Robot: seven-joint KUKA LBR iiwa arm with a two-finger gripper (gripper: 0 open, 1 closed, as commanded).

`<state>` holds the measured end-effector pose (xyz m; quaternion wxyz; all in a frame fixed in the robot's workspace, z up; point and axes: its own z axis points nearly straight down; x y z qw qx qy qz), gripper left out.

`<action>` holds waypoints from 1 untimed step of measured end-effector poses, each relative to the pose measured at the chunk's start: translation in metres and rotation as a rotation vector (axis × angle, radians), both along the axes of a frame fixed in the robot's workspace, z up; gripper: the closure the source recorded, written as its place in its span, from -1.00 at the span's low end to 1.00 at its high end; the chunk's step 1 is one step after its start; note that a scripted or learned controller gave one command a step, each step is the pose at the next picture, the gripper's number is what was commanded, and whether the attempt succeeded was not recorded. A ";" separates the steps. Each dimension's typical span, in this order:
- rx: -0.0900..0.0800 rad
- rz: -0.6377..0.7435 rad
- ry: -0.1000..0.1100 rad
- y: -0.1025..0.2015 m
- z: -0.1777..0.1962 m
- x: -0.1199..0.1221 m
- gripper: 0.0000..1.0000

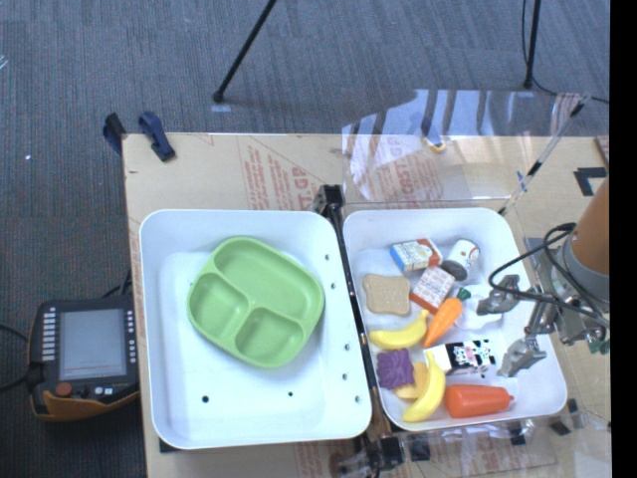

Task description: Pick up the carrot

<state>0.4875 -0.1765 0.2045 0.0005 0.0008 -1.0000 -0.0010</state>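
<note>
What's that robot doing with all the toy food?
It wants the carrot, which lies in the right bin beside a banana and a slice of bread. The gripper hangs over that bin's right side, a little way from the carrot, and holds nothing yet. The left bin has a green plate in it.

A cardboard-covered tabletop [249, 172] bears two white bins side by side: left bin [159, 366]; right bin [498, 222].
</note>
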 end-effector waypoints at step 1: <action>-0.008 -0.130 -0.028 -0.006 -0.088 0.044 -1.00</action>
